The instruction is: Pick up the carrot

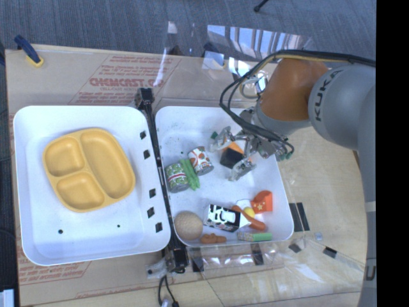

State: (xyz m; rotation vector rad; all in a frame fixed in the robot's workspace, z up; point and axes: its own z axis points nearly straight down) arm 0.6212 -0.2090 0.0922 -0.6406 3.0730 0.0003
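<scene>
The grey arm [339,101] is reaching in from the right of the frame, its orange band sitting over the upper edge of the right bin [167,123]. The left bin [25,190] is filling the left half of the frame and is holding a yellow divided plate [86,168].

The gripper [234,152] is hanging over the upper middle of the right bin, and its fingers are spreading to either side of a small black and orange block [231,155]; whether they are actually touching that block I cannot tell.

The carrot [249,218] is lying toward the lower right of the right bin, well apart from the gripper and down the frame from it, slightly to the right. It is a short orange stick whose long axis is running on a diagonal from upper left to lower right. It is wedged between a black and white carton [222,216] and a red piece [262,201], touching or nearly touching both, so the coming move is likely calling for a shift down the frame and a turn of the fingers across that diagonal.
</scene>
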